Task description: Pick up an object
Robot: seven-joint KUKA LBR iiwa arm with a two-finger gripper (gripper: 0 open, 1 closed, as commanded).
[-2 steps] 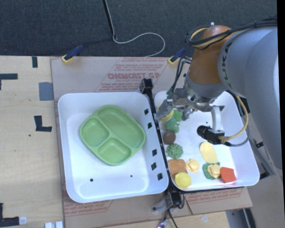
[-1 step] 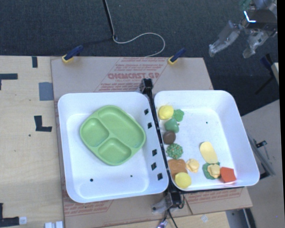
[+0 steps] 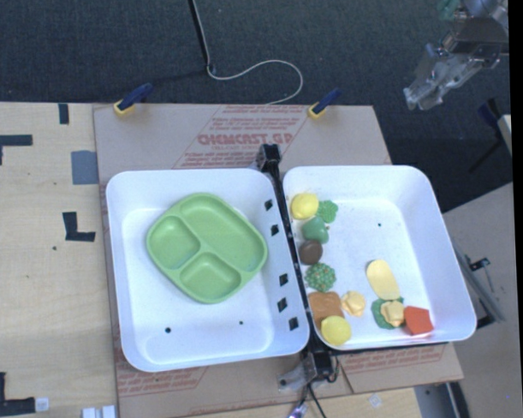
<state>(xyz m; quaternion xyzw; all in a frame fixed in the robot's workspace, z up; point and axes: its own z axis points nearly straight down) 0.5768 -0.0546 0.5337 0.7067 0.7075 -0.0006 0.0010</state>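
My gripper hangs high at the upper right, above the dark floor and well clear of both bins, with nothing visible in it. The right bin holds several small toy foods along its left and front sides: a yellow lemon, a green broccoli piece, a brown ball, a green leafy piece, a brown block, a yellow ball, a pale yellow oval and a red block.
The left bin holds a green sectioned plate. A black divider with clips runs between the bins. A white cable lies on the dark floor behind. Yellow and blue clamps pin the cardboard sheet under the bins.
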